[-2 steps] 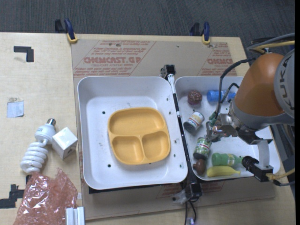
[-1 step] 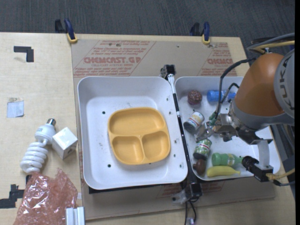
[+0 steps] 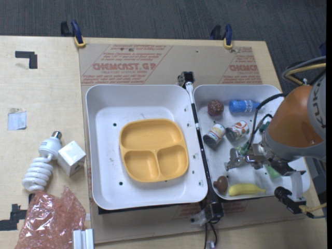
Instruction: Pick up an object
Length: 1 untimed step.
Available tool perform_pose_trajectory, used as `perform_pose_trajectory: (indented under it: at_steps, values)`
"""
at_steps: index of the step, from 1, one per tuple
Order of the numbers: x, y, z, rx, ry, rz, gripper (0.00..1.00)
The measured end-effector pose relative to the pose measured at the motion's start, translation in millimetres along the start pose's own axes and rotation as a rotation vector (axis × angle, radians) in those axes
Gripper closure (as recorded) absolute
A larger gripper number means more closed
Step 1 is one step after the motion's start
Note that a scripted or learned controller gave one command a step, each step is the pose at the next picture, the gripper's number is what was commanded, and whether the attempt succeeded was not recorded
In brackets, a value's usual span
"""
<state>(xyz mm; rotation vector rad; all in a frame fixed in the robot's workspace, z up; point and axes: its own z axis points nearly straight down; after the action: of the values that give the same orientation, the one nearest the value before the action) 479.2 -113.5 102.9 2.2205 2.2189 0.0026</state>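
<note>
Where jaws (image 3: 234, 162) hover, cluttered toys (image 3: 217, 135).

Dark grey carpet floor (image 3: 155, 7) lies beyond the far edge of the pale wooden surface (image 3: 41, 95), under even light; blue clamps (image 3: 77, 32) grip that edge.

Me: my gripper (image 3: 234, 162) is hovering in the right bin (image 3: 270, 91), above the banana (image 3: 246, 190).
Left bin (image 3: 98, 139): is holding a yellow tray (image 3: 154, 150).

We see the arm (image 3: 298, 123) entering from the right, orange band uppermost, wrist angled downward to the left. The gripper (image 3: 234, 162) sits low at its end.
</note>
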Motion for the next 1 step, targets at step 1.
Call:
perform_pose_trajectory:
  at_steps: [1]
  values:
    - [-0.5, 1.3, -9.9, -0.002, 0.0, 0.002, 1.0]
